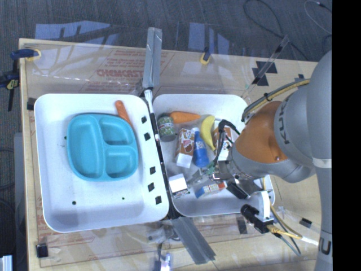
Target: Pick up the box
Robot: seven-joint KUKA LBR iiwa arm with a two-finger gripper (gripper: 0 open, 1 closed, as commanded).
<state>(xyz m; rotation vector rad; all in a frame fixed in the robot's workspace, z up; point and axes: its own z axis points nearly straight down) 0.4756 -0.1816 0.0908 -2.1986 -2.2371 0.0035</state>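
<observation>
So we're looking at the right bin (256,205) here, and the gripper (217,173) is sitting low over the clutter in it, tucked under the orange wrist. Honestly we're not able to tell how far open it is or whether it's got anything in it. The arm's own bulk is hiding that end, so we're not guessing.

What we're taking as the box (177,184) is the white one, lying to the view's left of the gripper and a touch nearer the front rim. It's pressed up near the divider between the two bins. It's near the gripper but apart from it, not under it. It's looking close to square from up here and slightly skewed to the bin wall, so we're not calling a long axis with any confidence.

The annoying bit is what's sitting around the gripper. A red-and-blue pack (207,189) is lying just in front of it, between gripper and front rim. A blue bottle (201,151) and a small white carton (183,160) are just behind and to the left. The banana (208,130) is further back.

We're thinking the next move is mostly a sideways shift toward the divider. The wall is crowding the box's far side, so that could be cramping the grasp.
</observation>
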